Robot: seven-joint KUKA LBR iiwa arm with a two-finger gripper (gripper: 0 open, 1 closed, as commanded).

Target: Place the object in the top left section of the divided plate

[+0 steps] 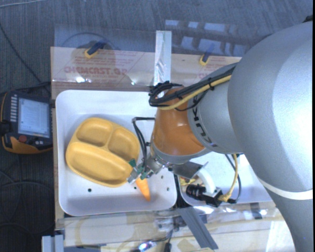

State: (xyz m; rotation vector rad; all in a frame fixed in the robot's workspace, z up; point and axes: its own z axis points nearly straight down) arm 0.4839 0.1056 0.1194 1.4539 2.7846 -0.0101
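Note:
A yellow divided plate lies in the left white bin, with two smaller sections on its far side and one long section nearer the front. A small orange toy carrot with a green top sits just off the plate's right front rim. My gripper reaches down from the orange wrist band and is shut on the carrot's green top. The carrot's orange body points down and to the right below the fingertips. The wrist hides the plate's right edge.
The big grey arm covers most of the right bin. Cables and a white connector lie below the wrist. A teach pendant rests outside the left bin. A clear plastic sheet lies behind the bins.

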